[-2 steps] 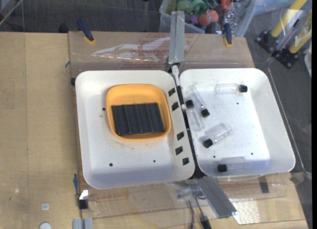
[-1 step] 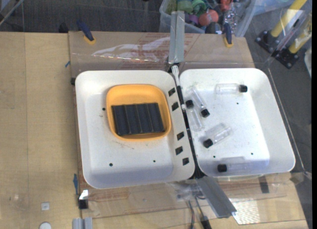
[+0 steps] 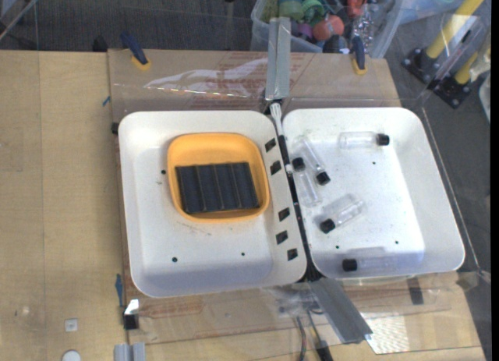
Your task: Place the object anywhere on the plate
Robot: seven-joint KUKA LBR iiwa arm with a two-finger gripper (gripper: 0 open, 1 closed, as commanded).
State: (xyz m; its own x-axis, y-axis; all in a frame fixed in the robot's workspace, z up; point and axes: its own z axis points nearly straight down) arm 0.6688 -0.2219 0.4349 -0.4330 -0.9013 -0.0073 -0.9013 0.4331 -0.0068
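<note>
Where the plate sits: the orange plate (image 3: 218, 143) lies in the left bin (image 3: 148, 196), towards its far side and well inside the walls.
Object: a dark ribbed block (image 3: 217, 188) lies flat in the plate's hollow, square to the rim and touching nothing else. If this block is the task's thing, the placing looks done.
Other candidates: clear tubes with black caps lie scattered in the right bin (image 3: 405, 196). One (image 3: 359, 140) lies at the far side, two (image 3: 308, 168) just beside the middle wall, one (image 3: 341, 213) near the centre and one (image 3: 374, 262) at the near edge.
Gripper: whether it is released, clenched or grasping anything cannot be told.
Step in hand: judged from the layout, either a check on the block or a fetch of a tube.
Doing it well: a tube will likely roll, so I would close across its width, not along it. The one near the centre has the most room around it. The two by the middle wall leave little space on the left.
Drop: the block covers most of the plate's floor, so I would release low over the bare orange edge, or onto the block itself.
Risk: a tube let go from high up could roll off the rim.
Surface: both bins are smooth, white and shallow, with small dark specks. They stand side by side on a pale wooden bench (image 3: 54, 196).
Room: a clear tub of coloured toys (image 3: 327, 1) stands beyond the bench on dark carpet.
</note>
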